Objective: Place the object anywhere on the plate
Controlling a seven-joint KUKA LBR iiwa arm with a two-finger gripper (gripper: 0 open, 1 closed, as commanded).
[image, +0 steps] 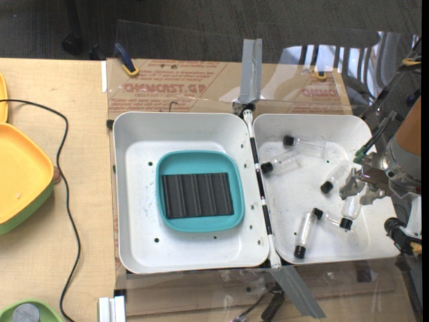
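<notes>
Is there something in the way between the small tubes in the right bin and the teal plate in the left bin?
Only the raised rims where the two bins meet lie between the tubes and the teal plate. The plate's dark ribbed centre is bare. The gripper hovers over the right bin's tubes.

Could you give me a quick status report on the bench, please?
Gripper low over right bin, among capped tubes. Teal plate in left bin, nothing on it. Path to plate unobstructed.
</notes>
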